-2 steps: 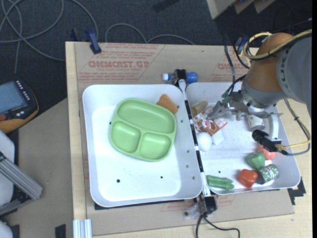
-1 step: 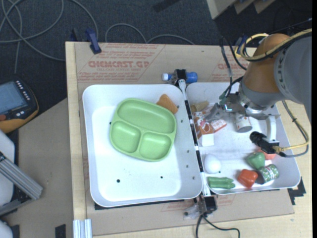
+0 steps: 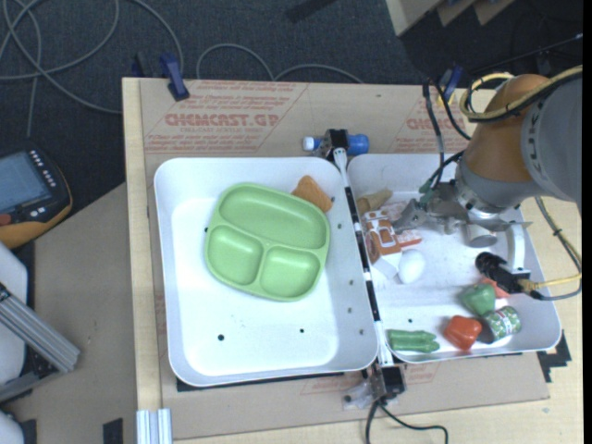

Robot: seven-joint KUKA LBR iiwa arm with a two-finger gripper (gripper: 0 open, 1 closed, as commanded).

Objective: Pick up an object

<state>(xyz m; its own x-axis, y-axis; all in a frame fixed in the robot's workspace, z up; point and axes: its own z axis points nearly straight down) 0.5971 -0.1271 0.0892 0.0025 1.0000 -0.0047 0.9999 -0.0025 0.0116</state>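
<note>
Low over the right bin, the gripper is seen reaching toward the left, its dark fingers pointed at the bin's upper left part. Whether those fingers are spread or closed cannot be told, since they merge with the items beneath them, and nothing can be seen held between them. The arm enters from the right, its orange band lying above the grey wrist.

Just below the gripper, a red-and-white packet lies against the bin's left wall, and a white egg rests just beside and below that packet. A tan piece lies near the bin's upper left corner. Along the lower wall a green pea pod is laid flat. To its right a red pepper-like piece is found, with a green piece just above it and a small green-labelled can tilted just beside both.

In the left bin a green divided plate is set, with three compartments. An orange piece lies at the plate's upper right edge, near the bin's wall.

Both bins are borne by a cardboard-covered bench, and blue clamps are fixed along its far edge.
</note>
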